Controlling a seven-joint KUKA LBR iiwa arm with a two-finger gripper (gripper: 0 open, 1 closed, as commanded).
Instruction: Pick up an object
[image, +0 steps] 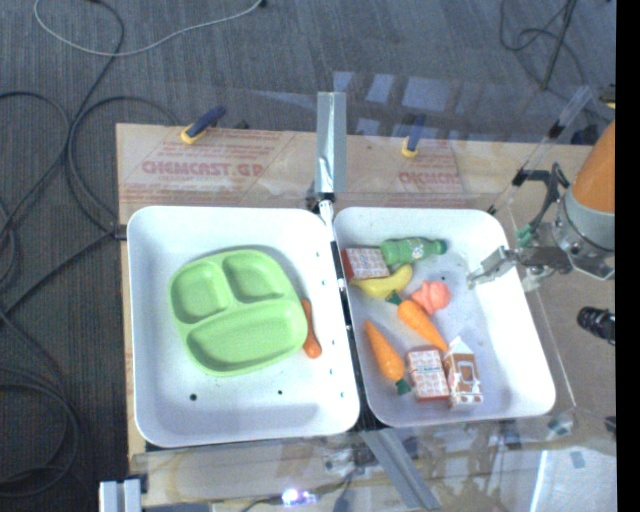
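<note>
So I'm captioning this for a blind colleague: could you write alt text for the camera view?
The arm's hand hovers at the right bin's upper right edge, above toy food: a green bottle, banana, two carrots, small cartons. The left bin holds a green divided plate beside an orange carrot.

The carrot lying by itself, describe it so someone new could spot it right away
Look in the left bin, which holds a green divided plate. Against the plate's right edge lies a small orange carrot. The other carrots sit among the toy food in the right bin.
</note>
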